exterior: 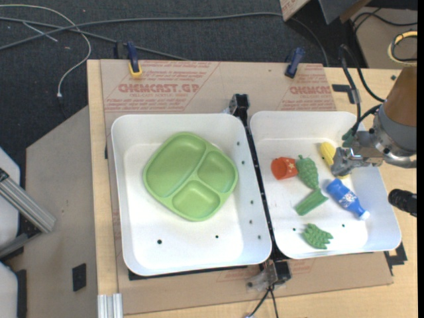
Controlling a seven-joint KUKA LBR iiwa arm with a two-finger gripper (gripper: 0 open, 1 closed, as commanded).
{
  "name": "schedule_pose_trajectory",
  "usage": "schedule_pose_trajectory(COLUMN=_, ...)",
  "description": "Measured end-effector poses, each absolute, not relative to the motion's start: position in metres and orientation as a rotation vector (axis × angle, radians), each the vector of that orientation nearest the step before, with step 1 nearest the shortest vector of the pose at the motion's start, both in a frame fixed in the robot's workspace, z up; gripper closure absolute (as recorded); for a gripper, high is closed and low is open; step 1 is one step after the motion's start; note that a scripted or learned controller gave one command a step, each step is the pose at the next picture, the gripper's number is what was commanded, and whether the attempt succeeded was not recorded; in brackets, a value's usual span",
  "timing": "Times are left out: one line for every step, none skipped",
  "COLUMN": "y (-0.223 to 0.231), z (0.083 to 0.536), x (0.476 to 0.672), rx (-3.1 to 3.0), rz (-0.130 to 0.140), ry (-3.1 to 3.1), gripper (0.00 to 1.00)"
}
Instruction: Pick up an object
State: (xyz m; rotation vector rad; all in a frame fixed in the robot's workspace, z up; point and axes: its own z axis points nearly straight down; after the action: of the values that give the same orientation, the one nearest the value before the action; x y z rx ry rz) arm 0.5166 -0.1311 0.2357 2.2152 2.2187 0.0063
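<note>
**A clean descent onto the bottle**

The gripper (342,162) hangs over the right bin (377,240), just above the blue bottle (346,198). Nothing is seen held; how far the claw is parted cannot be told. The bottle's middle should be straddled crosswise, the yellow piece (326,152) avoided.

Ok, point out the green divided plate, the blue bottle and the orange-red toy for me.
Green divided plate (191,175): camera view, on the ridge where its three compartments meet.
Blue bottle (344,195): camera view, middle of its blue body.
Orange-red toy (284,168): camera view, centre of its top face.
</note>
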Motion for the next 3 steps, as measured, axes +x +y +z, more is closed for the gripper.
schedule_pose_trajectory(y=-0.083, z=0.244, x=0.515, rx=2.216, rz=0.003, ry=2.226, gripper=1.00)
schedule_pose_trajectory(y=-0.024, z=0.237, x=0.523, rx=2.216, rz=0.001, ry=2.231, gripper=1.00)
schedule_pose_trajectory(y=0.023, z=0.228, x=0.515, rx=2.219, rz=-0.002, ry=2.231, gripper=1.00)
